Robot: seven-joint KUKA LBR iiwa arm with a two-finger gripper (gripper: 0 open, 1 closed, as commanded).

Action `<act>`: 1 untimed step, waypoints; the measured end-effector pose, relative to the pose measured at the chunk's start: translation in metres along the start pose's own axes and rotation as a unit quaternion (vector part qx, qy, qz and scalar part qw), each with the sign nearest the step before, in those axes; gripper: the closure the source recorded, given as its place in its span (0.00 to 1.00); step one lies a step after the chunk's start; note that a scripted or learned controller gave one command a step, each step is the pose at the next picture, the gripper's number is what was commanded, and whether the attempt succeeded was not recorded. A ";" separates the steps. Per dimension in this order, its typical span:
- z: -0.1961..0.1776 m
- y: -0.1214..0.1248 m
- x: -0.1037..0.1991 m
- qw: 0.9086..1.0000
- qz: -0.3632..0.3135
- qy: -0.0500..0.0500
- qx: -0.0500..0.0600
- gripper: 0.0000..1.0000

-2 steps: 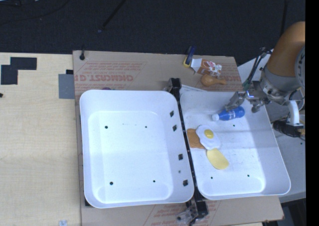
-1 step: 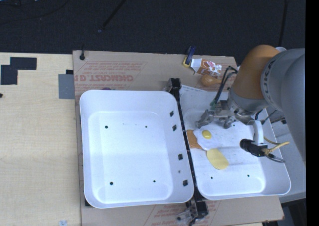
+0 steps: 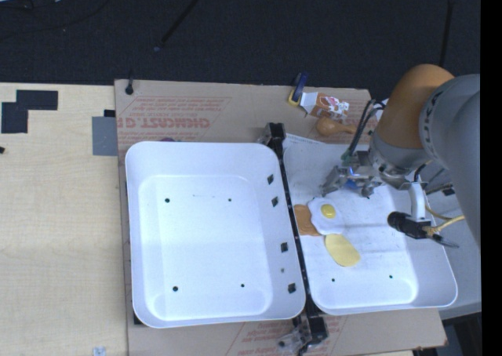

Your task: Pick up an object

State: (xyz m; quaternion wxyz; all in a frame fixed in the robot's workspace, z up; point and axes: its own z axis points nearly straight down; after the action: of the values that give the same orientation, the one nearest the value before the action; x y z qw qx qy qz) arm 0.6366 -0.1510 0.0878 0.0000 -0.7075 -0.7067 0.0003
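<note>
My gripper [image 3: 349, 180] hangs over the far part of the right bin [image 3: 427, 284], below the grey arm with its orange band. Just in front of it, to its left, lies a white fried-egg toy [image 3: 328, 214] with a yellow yolk. A flat orange-brown piece [image 3: 303, 221] touches the egg's left side, against the bin's left wall. A yellow oval piece [image 3: 342, 250] lies a little nearer the front. Nothing is visibly held in the gripper.
The left bin [image 3: 157, 299] stands beside the right one, with a black divider [image 3: 284, 213] between them. Behind the right bin, on the cardboard, lie a brown and white packet [image 3: 329, 111] and a blue and yellow clip [image 3: 298, 92].
</note>
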 end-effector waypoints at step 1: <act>0.001 0.006 -0.035 1.000 0.001 0.001 0.003 0.00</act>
State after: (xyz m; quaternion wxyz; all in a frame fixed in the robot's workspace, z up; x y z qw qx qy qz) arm 0.6429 -0.1855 0.0872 0.0031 -0.7079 -0.7063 0.0016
